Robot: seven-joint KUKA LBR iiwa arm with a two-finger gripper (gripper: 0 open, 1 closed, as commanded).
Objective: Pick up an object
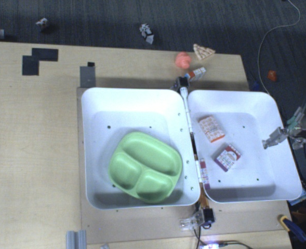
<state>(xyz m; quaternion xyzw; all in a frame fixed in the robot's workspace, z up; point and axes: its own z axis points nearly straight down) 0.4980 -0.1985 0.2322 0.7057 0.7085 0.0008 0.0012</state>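
1. Where the right bin [256, 105] meets its right rim, we see the gripper [271, 140]; we cannot tell its opening.
2. We see two small packets [211, 128] [227, 157] lying apart inside.

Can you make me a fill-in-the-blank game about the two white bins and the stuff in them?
1. The green divided plastic plate lies in the ____ shallow white bin.
2. The right shallow white bin holds ____ small packets: one orange-and-white, one dark red.
3. The round pink ball sits on the wooden bench, ____ the bins.
4. The gripper hangs over the right bin's ____ edge.

Missing words: left; two; outside; right
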